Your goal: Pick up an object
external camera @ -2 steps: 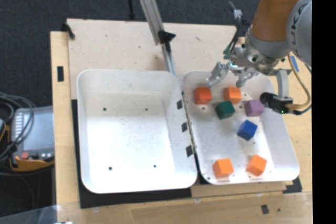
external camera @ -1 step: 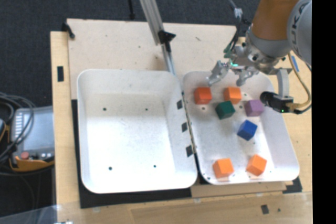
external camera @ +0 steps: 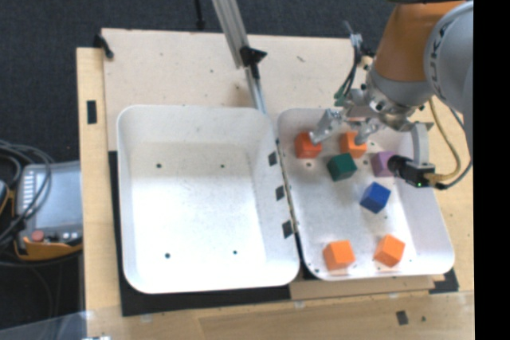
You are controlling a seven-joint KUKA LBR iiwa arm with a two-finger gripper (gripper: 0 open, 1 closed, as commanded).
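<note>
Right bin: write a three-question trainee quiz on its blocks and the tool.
1. How many orange blocks lie in the right bin?
2. True or false: the blue block touches the green block.
3. The tool sits over the bin's: A) far end B) near end C) middle.

Key
1. Four: two at the far end, two at the near end.
2. False; they lie apart.
3. A

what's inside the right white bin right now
Seven small blocks lie in the shallow right white bin: four orange, one green, one blue, one purple. The gripper covers the bin's far end.
</note>
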